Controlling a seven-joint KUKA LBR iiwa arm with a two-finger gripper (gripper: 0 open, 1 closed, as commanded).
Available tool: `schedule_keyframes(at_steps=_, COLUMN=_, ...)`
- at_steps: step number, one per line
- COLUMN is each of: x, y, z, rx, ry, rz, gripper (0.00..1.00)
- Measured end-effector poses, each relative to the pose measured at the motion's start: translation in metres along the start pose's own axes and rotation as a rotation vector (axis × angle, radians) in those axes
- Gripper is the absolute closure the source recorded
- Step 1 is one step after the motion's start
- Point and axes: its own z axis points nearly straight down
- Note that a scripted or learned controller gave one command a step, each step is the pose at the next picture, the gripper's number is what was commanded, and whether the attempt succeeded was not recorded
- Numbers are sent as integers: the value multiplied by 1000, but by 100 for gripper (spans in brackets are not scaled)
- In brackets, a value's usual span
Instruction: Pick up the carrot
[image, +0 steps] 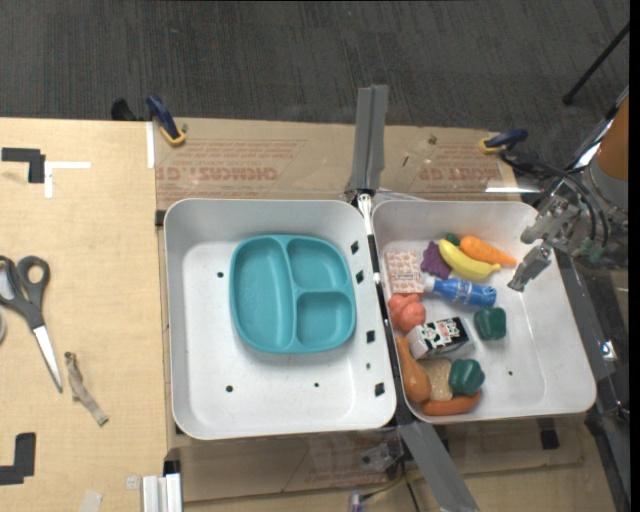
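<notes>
Two white bins sit side by side mid-frame; the carrot (487, 250) lies in the right bin (560, 370), upper part, against a banana (467, 261). My claw (535, 248) hovers just right of it, fingers parted and empty, placed to close in.

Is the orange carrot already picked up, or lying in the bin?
Lying in the right white bin: the orange carrot rests beside the yellow banana, with the gripper apart from it.
</notes>
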Motion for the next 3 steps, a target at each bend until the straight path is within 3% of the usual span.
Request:
schedule_keyframes(at_steps=1, x=-51, y=11, z=67, rx=0, ry=-1, rz=30, gripper=0)
schedule_keyframes(at_steps=2, x=-57, y=14, z=111, rx=0, ry=0, rz=77, gripper=0)
schedule_keyframes(at_steps=3, x=-60, y=15, z=105, rx=0, ry=0, rz=218, gripper=0)
